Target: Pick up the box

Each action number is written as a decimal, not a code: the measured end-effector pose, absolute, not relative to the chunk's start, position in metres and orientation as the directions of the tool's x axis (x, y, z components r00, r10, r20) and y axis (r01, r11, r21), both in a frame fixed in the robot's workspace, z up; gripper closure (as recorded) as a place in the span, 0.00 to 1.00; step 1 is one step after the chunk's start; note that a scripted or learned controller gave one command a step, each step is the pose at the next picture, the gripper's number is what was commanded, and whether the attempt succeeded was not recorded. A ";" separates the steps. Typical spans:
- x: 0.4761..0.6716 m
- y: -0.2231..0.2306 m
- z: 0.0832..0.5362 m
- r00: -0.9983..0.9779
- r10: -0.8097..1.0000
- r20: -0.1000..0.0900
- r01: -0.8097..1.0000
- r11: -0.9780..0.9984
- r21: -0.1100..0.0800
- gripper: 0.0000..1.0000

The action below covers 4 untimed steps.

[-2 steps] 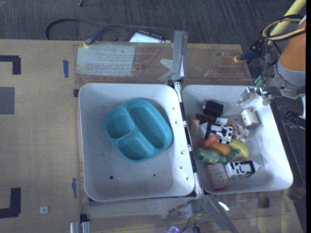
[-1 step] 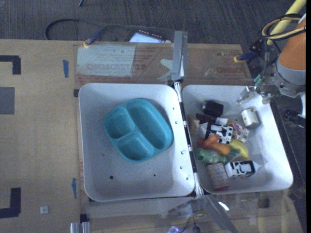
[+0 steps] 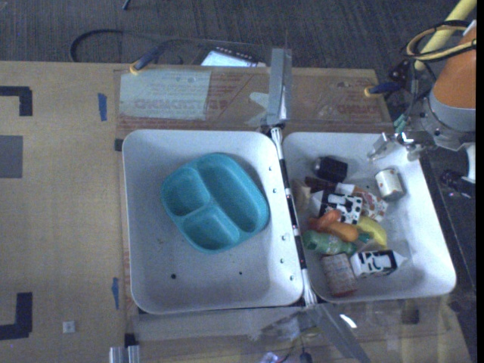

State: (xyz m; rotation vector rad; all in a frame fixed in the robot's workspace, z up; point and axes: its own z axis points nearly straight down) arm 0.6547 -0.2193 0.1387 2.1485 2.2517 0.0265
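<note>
Gripper hovers at the right bin's far edge, opening unreadable; you'll want to travel nearward to the box, descend squarely, avoiding the carton beside it.

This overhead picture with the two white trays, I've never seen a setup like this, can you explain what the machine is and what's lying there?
One fixed camera looks down at a slant on a bench. The grey and orange shape at the right edge is a robot arm; its gripper hovers over the far right corner of the right bin, holding nothing that I can see. The left bin holds a teal divided plate. The right bin holds a pile of small toys and packages, among them a black-and-white carton, a small brown box and a pale can.
</note>
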 end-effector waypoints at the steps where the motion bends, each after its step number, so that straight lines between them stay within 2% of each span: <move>1: 0.650 -0.200 0.109 -0.018 1.000 -0.001 1.000 0.018 -0.001 0.00; 2: 0.668 -0.169 0.084 0.018 1.000 -0.001 1.000 -0.018 0.001 0.00; 3: 0.670 -0.168 0.094 0.014 1.000 -0.002 1.000 -0.014 0.002 1.00; 4: 0.670 -0.168 0.094 0.014 1.000 -0.002 1.000 -0.014 0.002 0.00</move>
